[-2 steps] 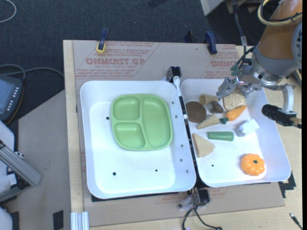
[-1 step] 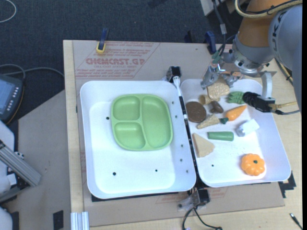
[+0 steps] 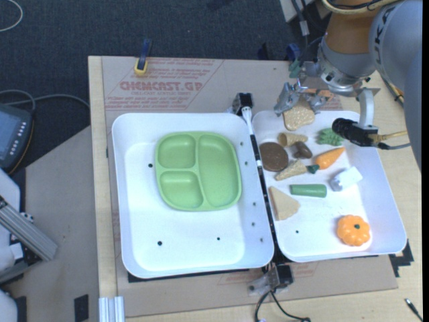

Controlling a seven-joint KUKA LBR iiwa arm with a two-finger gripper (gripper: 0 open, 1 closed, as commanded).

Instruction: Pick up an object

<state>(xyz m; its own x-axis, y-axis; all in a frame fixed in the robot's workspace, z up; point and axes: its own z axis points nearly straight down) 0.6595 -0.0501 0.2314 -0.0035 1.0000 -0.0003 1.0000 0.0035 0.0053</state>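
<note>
White plastic bins are seen side by side on the bench. The left bin (image 3: 134,233) holds a green divided plate (image 3: 199,170), three compartments, nothing visible in them. The right bin (image 3: 392,206) holds a scatter of toy food: a tan bread slice (image 3: 299,118) at the far edge, a brown disc (image 3: 273,156), small brown pieces (image 3: 298,145), a green leafy piece (image 3: 328,137), an orange carrot (image 3: 330,157), a pale wedge (image 3: 283,202), a green cylinder (image 3: 308,190), a grey-white block (image 3: 344,178) and an orange pumpkin (image 3: 353,230) near the front corner. The gripper (image 3: 299,99) is positioned at the far edge of the right bin, just above the bread slice; its fingers (image 3: 287,98) are seen spread, with nothing between them. The bread slice lies flat, its long axis running roughly left to right.
</note>
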